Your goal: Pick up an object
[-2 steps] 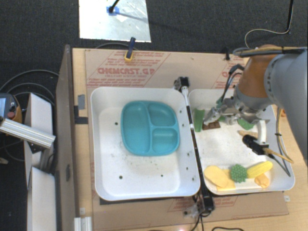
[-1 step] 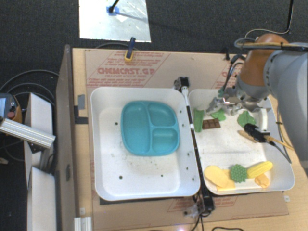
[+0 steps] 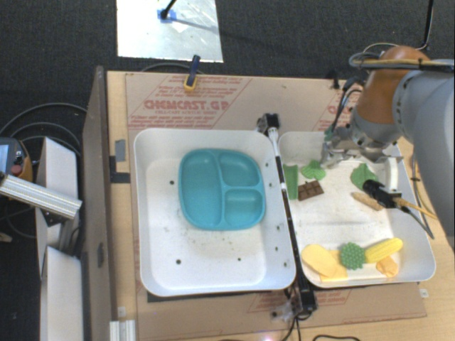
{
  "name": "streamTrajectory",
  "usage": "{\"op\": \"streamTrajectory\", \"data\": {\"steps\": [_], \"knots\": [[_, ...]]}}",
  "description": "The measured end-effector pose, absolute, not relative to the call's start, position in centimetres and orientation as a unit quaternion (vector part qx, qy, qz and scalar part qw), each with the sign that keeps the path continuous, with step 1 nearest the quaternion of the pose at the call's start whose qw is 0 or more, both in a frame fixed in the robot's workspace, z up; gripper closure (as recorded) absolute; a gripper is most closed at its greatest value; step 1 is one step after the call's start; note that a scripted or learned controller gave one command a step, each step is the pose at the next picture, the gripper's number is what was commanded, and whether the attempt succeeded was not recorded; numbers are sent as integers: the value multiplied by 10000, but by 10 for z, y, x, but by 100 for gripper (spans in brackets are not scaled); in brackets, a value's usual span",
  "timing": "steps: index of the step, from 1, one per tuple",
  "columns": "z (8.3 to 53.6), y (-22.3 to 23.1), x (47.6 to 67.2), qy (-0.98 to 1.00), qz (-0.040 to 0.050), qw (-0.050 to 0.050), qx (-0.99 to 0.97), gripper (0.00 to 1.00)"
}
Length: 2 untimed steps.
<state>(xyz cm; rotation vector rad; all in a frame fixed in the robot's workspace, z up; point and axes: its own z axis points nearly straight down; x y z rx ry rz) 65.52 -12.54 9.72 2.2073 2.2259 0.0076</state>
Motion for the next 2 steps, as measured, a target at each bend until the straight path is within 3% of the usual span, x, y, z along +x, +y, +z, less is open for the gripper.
{"op": "streamTrajectory", "data": {"steps": [1,2], "knots": [[148,-156,599,7062,2,20,7080,100],[121,-204,581,7059,-9,7,7083,100]]}}
